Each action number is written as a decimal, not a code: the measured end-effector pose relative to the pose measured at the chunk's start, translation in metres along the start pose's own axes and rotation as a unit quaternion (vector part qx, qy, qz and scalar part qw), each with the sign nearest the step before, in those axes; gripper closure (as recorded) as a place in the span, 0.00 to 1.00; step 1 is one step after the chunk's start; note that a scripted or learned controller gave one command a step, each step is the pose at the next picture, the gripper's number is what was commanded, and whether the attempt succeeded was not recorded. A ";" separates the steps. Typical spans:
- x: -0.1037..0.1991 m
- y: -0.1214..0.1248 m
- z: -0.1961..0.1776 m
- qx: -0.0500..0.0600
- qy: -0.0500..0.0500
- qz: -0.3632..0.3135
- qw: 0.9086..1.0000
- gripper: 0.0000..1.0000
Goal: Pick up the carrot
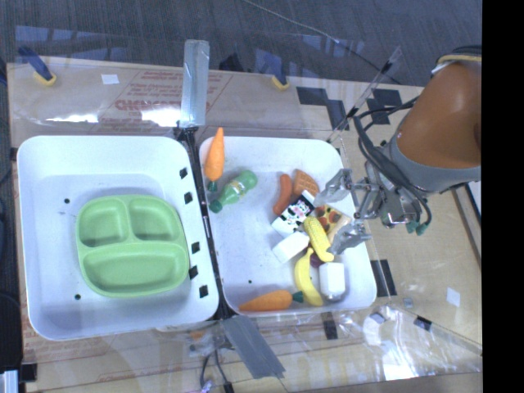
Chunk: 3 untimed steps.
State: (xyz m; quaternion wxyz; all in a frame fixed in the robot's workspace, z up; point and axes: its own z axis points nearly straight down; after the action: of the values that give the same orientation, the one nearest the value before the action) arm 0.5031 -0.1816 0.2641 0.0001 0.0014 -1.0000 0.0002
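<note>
Pincer: the two-finger metal gripper (348, 211) hangs over the right edge of the right white bin (246, 256), its fingers spread apart; nothing sits between them.
Beneath the pincer: a crowded pile of a yellow plastic banana (315, 237), a second yellow banana (304, 278), a white block (332, 279) and a black-and-white patterned box (296, 213).
Task item: two orange plastic carrots are present. One orange carrot (214, 155) leans on the far left corner of that bin, against the wall. The other orange carrot with green top (268, 301) lies along the near edge, just beside the lower banana.
Other contents: a green plastic bottle (232, 190) near the far carrot; a green divided plate (131, 244) in the left white bin (49, 178).
Risk: the pincer is well apart from both carrots. A descent from here would likely close on a banana or the pile.
Risk, carrots: both lie against walls, so a finger may strike the rim and push the carrot aside.
</note>
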 end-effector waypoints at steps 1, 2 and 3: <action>-0.006 0.054 0.100 -0.002 0.003 -0.038 0.999 0.00; -0.018 0.128 0.071 -0.001 -0.002 -0.015 1.000 0.00; -0.057 0.141 0.018 0.000 -0.003 0.003 1.000 0.00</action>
State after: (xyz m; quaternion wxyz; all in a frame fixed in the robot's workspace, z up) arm 0.5597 -0.0407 0.2463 -0.0033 -0.0012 -1.0000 0.0001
